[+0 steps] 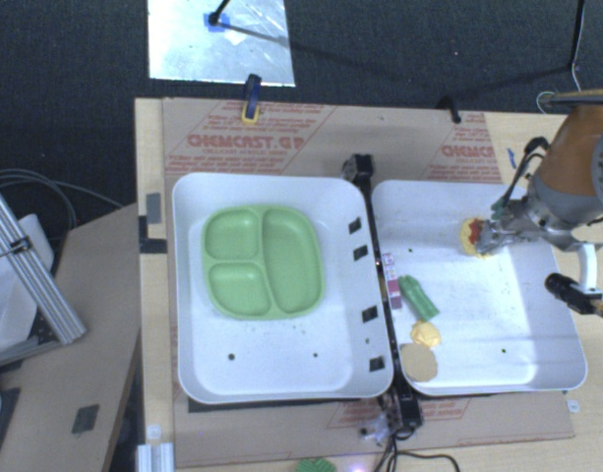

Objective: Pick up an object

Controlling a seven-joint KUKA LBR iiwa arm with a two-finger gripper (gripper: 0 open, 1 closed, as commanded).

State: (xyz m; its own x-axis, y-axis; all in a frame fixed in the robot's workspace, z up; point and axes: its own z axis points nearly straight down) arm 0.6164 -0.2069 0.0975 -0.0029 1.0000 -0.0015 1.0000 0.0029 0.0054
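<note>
Bench [149, 180] of pale wood, covered by a brown printed cardboard sheet [281, 141], with dark floor behind its far edge. Carries two white bins touching each other along the middle, joined there by a row of black clips [361, 254].

Left bin [281, 372]: wide and shallow, with a raised rim on all four sides. Holds a green divided plate [263, 262] lying flat in the upper half, near the far wall but apart from it. Much bare white floor in front of the plate and along the near rim.

Right bin [537, 332]: most of the floor bare, mainly the middle, the near right part and the far left corner. Small things gathered along the left wall, close to the clips.

Grey arm [581, 155] with orange band, reaching in over the right rim of the right bin, low above the upper right part.

Gripper [490, 236] pointing left, tip touching or just beside a yellow and red object [470, 234] on the bin floor near the far wall. Cannot tell how far open, nor if the object is pinched or only touched.

Green stick-shaped object [418, 298], lying tilted near the left wall. Just in front of it a round tan disc [418, 363] in the near left corner and a yellow lump [426, 334] touching the disc. Small pink piece [392, 289] right against the left wall, beside the green object.
</note>
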